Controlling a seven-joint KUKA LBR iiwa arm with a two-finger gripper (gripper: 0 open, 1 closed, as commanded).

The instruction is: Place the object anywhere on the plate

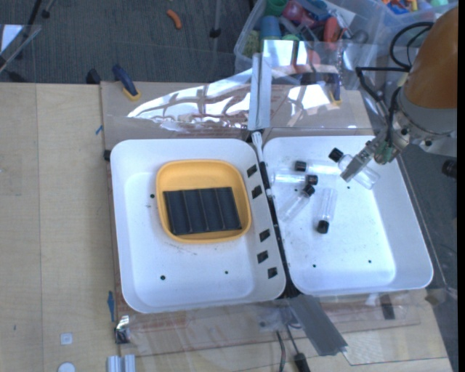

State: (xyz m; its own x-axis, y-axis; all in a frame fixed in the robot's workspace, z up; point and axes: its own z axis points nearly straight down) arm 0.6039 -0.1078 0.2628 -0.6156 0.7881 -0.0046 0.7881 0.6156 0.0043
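Observation:
A yellow plate (166, 180) lies in the left bin (138, 276) and carries a dark ribbed slab (202, 210). Several clear vials with black caps lie in the right bin (378, 269): one (325, 207) upright in the view with its cap toward me, and others (298, 177) clustered near the bin's upper left. My gripper (358, 166) hangs low over the right bin's upper right part, next to a clear vial (368, 176) whose black cap (336, 155) shows to its left. Whether that vial is gripped is unclear.
A row of black tabs (261, 214) runs along the divide between the bins. Crumpled foil and clear plastic (218, 102) lie behind the bins. A container of coloured toys (305, 18) stands at the back.

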